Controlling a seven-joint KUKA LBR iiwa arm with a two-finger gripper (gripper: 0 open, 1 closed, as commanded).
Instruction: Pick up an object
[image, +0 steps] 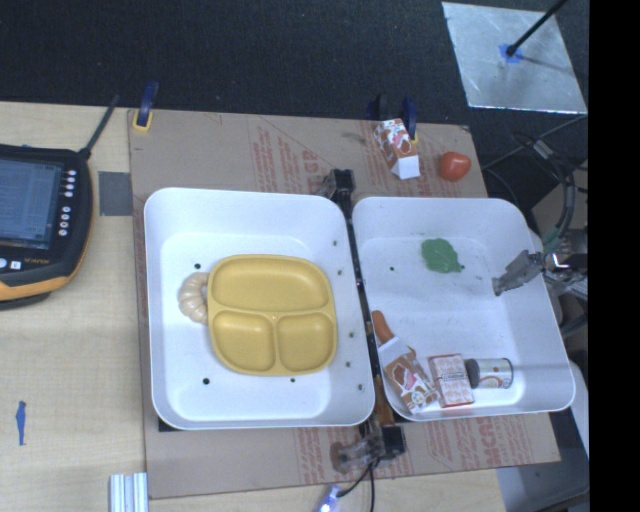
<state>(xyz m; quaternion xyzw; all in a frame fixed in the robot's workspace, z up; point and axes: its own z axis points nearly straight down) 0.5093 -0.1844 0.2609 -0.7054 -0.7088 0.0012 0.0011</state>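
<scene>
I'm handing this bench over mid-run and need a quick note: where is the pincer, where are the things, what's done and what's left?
Pincer: at the right edge of the right bin, low over its floor, nothing seen between its fingers.
Right bin: green lump near the back; snack packets and a small can at the front.
Left bin: yellow divided tray with a beige item at its left side.
Outside the bins, at the back: small carton and red ball.
Done: nothing picked up.
Left: grasp and lift one object; the green lump looks nearest.
</scene>
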